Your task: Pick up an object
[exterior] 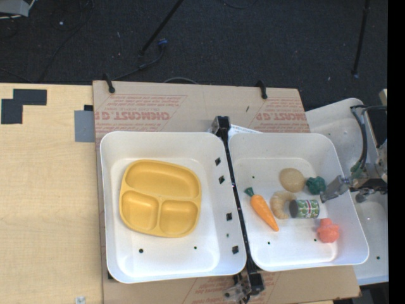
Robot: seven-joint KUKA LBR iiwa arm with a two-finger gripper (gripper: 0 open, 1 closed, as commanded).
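Camera view: nothing lifted yet. Toy carrot (263, 211), small labelled bottle (306, 208), two beige lumps, a green piece and a red piece lying in right bin (285, 154). Gripper (345, 187) at right edge; fingers' state impossible to tell. Whole pick left.

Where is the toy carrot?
The carrot lies in the right bin, on its left side near the divider between the two bins, just left of a pale lump and a small bottle.
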